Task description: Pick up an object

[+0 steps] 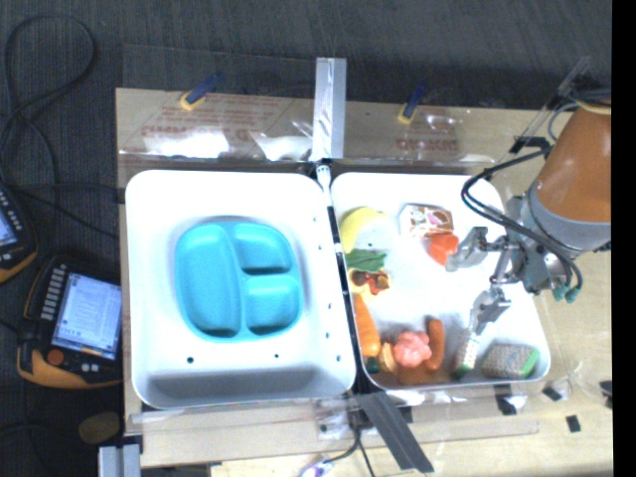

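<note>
One arm only, so my gripper [480, 278] — fingers spread apart, nothing between them — hovers with the orange-red toy [442, 247] just off at 10 o'clock.

Even, diffuse overhead illumination; overall brightness moderate. The two white bins [139, 266] are the brightest areas and approach overexposure, losing surface detail on their floors. Soft shadow lies along the inner walls of the left bin and beneath the blue divided tray [238, 276]. The dark floor [60, 87] at left is dim. Resolution is low, with small items slightly blurred and mild speckled noise.
</note>
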Controlling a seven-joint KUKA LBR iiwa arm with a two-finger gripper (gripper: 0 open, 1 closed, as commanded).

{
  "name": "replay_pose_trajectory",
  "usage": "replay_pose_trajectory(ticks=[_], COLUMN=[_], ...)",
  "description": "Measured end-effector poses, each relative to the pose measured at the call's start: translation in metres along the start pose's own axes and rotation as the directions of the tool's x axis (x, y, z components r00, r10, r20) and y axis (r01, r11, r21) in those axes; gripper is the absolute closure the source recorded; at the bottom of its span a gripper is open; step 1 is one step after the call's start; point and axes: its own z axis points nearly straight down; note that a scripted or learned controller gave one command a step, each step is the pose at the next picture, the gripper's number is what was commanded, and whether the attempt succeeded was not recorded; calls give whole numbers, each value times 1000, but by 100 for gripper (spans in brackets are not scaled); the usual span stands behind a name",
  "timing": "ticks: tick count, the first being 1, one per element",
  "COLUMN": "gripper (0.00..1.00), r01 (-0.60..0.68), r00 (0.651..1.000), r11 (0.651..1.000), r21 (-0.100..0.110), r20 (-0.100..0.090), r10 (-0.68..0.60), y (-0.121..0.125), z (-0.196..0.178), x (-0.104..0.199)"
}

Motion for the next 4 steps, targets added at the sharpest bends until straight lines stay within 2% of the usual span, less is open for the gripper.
replay_pose_trajectory(ticks=[1,2,3,4], gripper=[0,0,0,0], r01=[99,-79,-200,-354], r00=[995,997,980,935], r11=[995,997,980,935], r21=[0,1,1,1], r20=[-1,0,-2,0], r10=[-99,79,200,354], y=[54,85,123,70], z=[61,61,61,61], x=[11,-108,-28,-55])
